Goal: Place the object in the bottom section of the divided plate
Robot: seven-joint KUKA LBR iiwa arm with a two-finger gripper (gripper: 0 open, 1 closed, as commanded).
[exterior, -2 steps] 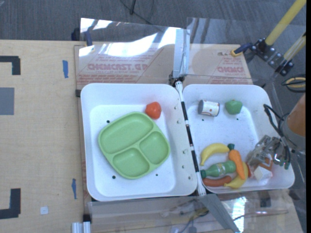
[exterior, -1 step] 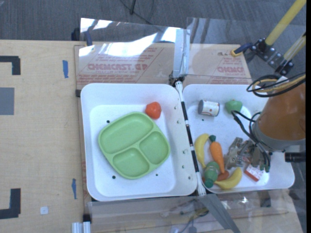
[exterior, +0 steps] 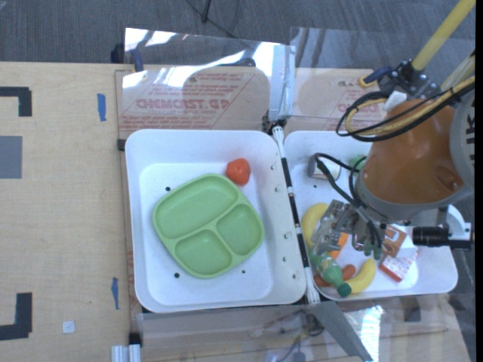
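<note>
Green divided plate (exterior: 208, 228) flat in left bin (exterior: 143, 164)

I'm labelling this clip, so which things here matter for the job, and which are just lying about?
For the job:
green divided plate
claw
toy foods in the right bin, one to be picked

Lying about:
orange-red ball beside the plate
left bin
cardboard sheet

Bright, even overhead light; glare streaks the clear panels (exterior: 204, 51) behind the bins, and detail is slightly soft.
</note>
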